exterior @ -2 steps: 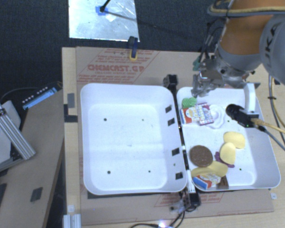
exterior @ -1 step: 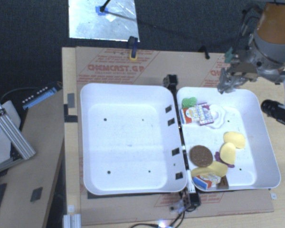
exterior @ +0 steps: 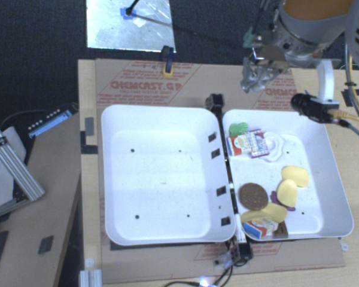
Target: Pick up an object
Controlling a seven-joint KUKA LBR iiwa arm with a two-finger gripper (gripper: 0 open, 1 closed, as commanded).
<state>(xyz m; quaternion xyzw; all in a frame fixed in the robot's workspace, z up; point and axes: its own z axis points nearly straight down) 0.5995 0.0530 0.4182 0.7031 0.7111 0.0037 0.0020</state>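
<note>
- Nearest the camera, a small carton (exterior: pixel 264 228) and a yellow piece (exterior: pixel 264 213) lie at the front edge of the right bin (exterior: pixel 332 178).
- Gripper (exterior: pixel 255 81) hangs above the cardboard sheet (exterior: pixel 143 82) behind the right bin, clear of all contents; nothing is between its tips, and whether they are spread or closed cannot be told from this slant.
- Arm (exterior: pixel 314 8) enters from the right, raised, a posture judged to precede a descent.
- Right bin holds every candidate object: a green item (exterior: pixel 239 128) and a printed packet (exterior: pixel 249 143) touching at the back, a white piece (exterior: pixel 276 146) just beside the packet, two yellow chip-like pieces (exterior: pixel 291 183) mid-bin, and a brown disc (exterior: pixel 252 195) beside them.
- Clustering toward the central divider suggests a grasp there risks striking the wall.
- Left bin (exterior: pixel 161 172) shows bare white floor.
</note>
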